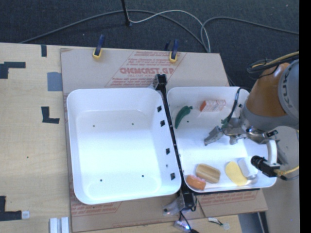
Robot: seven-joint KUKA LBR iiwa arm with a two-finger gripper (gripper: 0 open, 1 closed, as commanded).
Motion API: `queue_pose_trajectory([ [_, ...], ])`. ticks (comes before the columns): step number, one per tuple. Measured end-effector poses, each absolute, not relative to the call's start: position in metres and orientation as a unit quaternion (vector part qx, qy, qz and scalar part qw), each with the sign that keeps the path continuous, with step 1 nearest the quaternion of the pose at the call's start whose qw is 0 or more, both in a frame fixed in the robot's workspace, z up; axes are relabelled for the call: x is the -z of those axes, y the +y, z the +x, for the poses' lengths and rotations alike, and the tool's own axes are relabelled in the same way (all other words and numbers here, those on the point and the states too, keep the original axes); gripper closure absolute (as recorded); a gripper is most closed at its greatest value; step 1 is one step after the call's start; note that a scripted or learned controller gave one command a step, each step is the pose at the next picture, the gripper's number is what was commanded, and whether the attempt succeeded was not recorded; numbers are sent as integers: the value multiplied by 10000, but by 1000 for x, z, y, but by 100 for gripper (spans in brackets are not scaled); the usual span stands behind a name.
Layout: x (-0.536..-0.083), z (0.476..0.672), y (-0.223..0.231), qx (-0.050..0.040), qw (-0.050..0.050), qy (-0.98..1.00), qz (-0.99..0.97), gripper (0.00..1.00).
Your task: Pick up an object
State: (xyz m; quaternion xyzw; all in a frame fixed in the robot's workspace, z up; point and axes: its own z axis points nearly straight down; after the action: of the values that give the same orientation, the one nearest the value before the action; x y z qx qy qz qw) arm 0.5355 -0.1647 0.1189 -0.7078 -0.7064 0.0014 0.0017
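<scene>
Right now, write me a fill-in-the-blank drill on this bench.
1. The green object lies in the ____ bin.
2. The gripper hangs over the ____ bin.
3. The yellow object lies to the ____ of the tan block in this view.
4. The clamps on the cardboard number ____.

Missing words: right; right; right; two
</scene>
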Motion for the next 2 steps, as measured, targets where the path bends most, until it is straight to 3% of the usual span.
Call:
queue_pose_trajectory([
  [1, -141, 540, -183, 0, -6, -7069, -7073, 0],
  [2, -161, 591, -184, 6, -12, -7078, -7064, 0],
])
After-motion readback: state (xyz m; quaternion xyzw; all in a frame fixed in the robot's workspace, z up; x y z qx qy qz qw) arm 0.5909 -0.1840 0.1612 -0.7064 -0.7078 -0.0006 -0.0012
